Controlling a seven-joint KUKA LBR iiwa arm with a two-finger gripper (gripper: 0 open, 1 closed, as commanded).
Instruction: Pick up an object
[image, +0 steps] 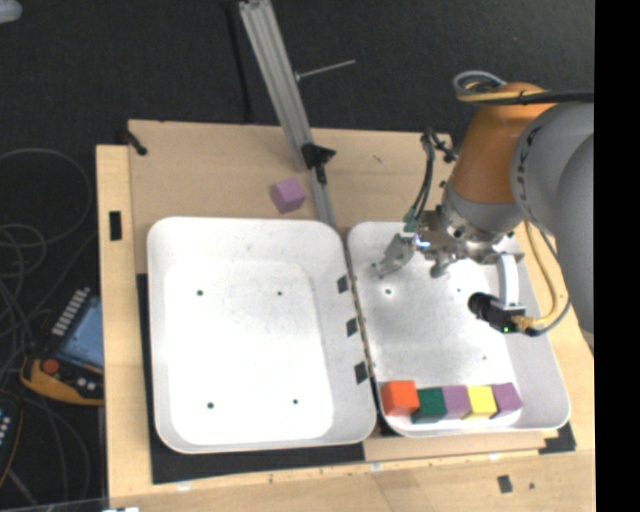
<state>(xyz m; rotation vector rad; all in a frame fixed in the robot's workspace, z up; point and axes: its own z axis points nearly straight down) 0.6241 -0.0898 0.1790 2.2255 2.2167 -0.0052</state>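
Observation:
Several small blocks line the near edge of the right bin (455, 335): an orange block (401, 396), a green block (431, 403), a purple block (457, 400), a yellow block (483, 401) and another purple block (506, 397). My gripper (412, 257) hangs over the far part of the right bin, well away from the row of blocks. Its two fingers stand apart with nothing between them. A lone purple block (288, 195) lies on the wooden bench beyond the left bin.
The left bin (245, 335) sits beside the right one, joined by dark clips along the shared edge. A slanted metal rail (290, 110) rises from behind the bins. Cables and a handheld controller (65, 350) lie on the floor at the left.

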